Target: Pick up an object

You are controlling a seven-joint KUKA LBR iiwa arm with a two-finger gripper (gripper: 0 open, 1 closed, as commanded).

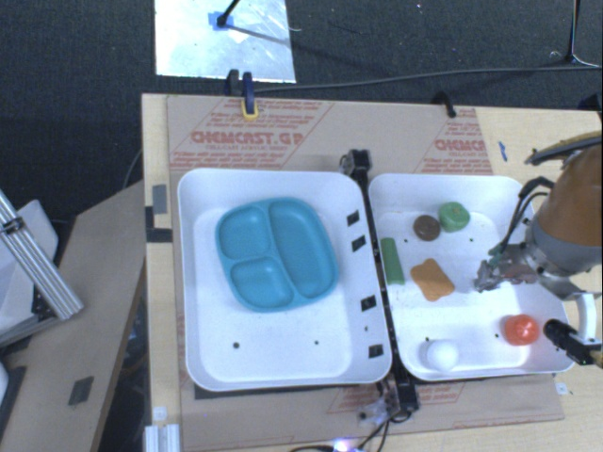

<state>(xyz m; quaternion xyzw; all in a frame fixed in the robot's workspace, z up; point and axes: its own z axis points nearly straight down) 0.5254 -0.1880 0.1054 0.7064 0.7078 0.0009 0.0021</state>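
The right bin [471, 188] holds several small objects: a green round piece [454, 216], a brown disc [427, 227], a green bar [391, 260], an orange flat piece [432, 279], a red-orange ball [520, 329] and a white ball [441, 354]. My gripper [494, 274] hangs low over the right part of this bin, right of the orange piece and above-left of the red-orange ball. Nothing shows between its fingers.
The left bin [203, 347] contains a blue three-compartment plate [276, 252]. A black divider with clips [372, 262] runs between the bins. The arm's orange and grey body [570, 215] covers the right bin's far right edge. Cardboard lies under both bins.
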